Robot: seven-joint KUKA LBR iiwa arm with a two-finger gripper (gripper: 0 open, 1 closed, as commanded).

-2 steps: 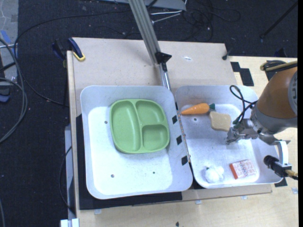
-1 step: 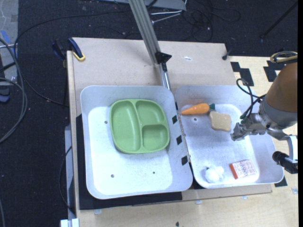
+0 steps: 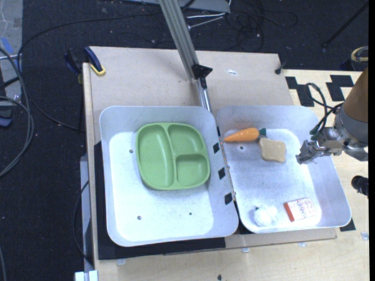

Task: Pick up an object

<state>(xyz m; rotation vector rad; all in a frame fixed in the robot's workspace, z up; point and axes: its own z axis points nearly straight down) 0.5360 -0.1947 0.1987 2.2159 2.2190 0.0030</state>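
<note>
Four small things lie in the right bin (image 3: pixel 328 180), any of which could be picked. A toy carrot (image 3: pixel 242 135), orange with a dark green stub at its right end, lies nearly level in the upper left part of that bin. Just right of and below it sits a tan, rounded block (image 3: pixel 273 150) that looks like a slice of bread or a sponge, with a matte, slightly rough face. Toward the lower right of the frame a small red and white packet (image 3: pixel 302 209) lies flat, rectangular and printed. To its left, near the bin's lower edge, rests a white, fluffy-looking lump (image 3: pixel 265 216), hard to read against the white floor.

The gripper (image 3: pixel 307 153) hangs over the right side of this bin, right of the tan block and apart from it; nothing is seen between its fingers, and whether they are apart or together cannot be told at this size. The grey arm (image 3: pixel 351 119) comes in from the right edge of the frame.

Both bins are shallow, smooth, white and speckled, with rounded corners. The left bin (image 3: pixel 117 215) holds a pale green plastic tray (image 3: pixel 173 156) with three compartments, glossy and round-cornered. A metal pole (image 3: pixel 181 34) slants down from the top of the frame to the seam between the bins.
</note>
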